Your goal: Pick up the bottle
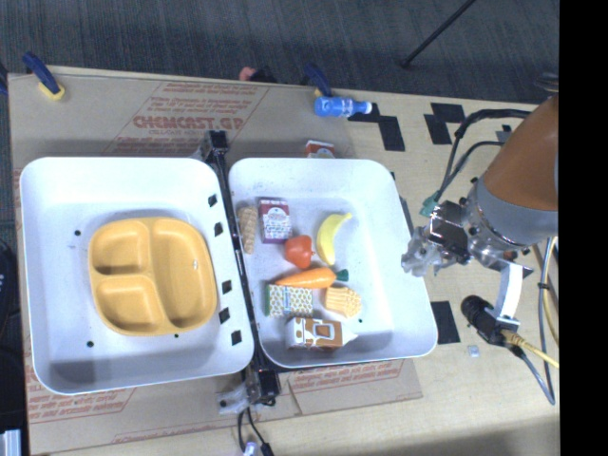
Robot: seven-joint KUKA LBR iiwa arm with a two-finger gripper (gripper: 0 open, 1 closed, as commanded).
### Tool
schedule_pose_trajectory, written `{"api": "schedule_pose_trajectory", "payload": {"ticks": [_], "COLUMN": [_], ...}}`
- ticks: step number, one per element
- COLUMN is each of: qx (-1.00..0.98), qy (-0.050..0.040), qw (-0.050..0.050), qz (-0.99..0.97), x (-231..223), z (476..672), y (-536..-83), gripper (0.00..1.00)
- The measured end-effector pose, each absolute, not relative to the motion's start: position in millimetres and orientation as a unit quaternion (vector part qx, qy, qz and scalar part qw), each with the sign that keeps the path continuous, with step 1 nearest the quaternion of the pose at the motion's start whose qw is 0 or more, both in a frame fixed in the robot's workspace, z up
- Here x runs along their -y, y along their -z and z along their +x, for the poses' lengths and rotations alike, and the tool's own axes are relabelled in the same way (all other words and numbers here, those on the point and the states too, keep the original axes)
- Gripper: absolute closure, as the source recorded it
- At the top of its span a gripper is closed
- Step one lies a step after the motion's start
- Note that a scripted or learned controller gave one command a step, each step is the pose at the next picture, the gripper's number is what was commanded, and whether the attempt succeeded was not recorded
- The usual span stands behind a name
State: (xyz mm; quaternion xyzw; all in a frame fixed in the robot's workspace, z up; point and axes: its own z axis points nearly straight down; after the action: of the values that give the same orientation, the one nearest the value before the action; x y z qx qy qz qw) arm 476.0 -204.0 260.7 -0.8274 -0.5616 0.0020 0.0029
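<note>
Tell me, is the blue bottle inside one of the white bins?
No, the blue bottle lies on the bench beyond the right bin, outside both bins.

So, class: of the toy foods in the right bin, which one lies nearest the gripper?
The yellow corn cob, at the cluster's right edge, closest to the gripper; the banana lies slightly farther.

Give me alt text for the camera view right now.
The gripper hangs just outside the right bin's right rim. That bin holds toy food, among them a banana, a carrot and a tomato. The left bin holds a yellow divided plate.
</note>
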Motion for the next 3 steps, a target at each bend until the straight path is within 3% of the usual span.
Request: {"api": "schedule_pose_trajectory", "payload": {"ticks": [3], "qx": [0.471], "qy": [-0.0021], "qw": [0.003], "qz": [-0.882], "x": [202.8], "z": [475.9], "y": [-258.5], "gripper": [1.0]}}
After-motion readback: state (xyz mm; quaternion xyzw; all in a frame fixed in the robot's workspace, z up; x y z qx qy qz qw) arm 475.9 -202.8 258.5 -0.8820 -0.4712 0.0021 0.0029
